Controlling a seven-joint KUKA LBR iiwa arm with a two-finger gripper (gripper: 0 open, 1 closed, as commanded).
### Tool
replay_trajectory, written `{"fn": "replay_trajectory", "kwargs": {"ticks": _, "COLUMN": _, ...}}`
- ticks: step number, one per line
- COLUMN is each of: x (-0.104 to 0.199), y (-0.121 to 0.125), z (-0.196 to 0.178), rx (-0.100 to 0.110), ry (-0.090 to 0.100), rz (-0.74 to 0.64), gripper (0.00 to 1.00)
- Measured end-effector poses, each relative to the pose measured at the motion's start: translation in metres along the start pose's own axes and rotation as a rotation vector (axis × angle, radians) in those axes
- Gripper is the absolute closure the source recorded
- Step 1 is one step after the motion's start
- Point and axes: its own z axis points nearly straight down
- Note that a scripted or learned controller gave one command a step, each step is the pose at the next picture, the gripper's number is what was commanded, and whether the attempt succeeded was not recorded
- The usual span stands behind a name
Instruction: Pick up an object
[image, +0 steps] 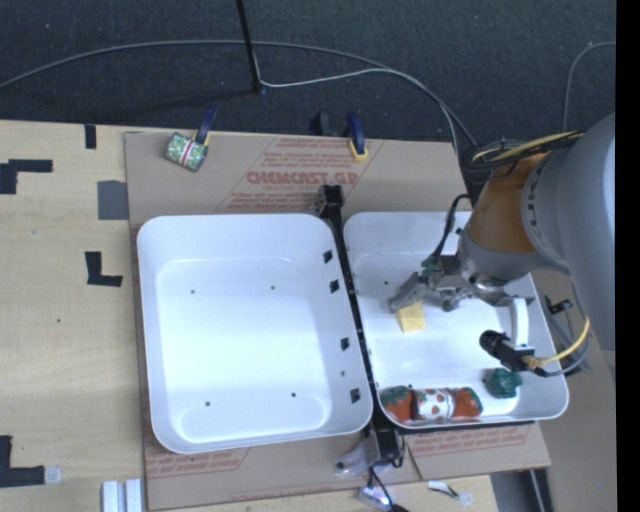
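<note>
Where it lies, yellow block (410, 319), long axis up-down

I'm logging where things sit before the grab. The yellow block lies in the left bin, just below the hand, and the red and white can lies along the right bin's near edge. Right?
Not quite. The camera view shows the yellow block in the right bin, not the left, just below the hand. The red and white can does lie along that bin's near edge.

hand (413, 296) in right bin (540, 405) | just above yellow block (410, 319)
</note>
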Motion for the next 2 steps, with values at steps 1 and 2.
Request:
{"fn": "replay_trajectory", "kwargs": {"ticks": 1, "x": 0.0245, "y": -0.0315, "z": -0.0004, "rx": 0.000, "ry": 0.000, "rz": 0.000, "gripper": 0.00}}
{"fn": "replay_trajectory", "kwargs": {"ticks": 2, "x": 0.0235, "y": -0.0313, "z": -0.0103, "rx": 0.000, "ry": -0.001, "rz": 0.001, "gripper": 1.00}}
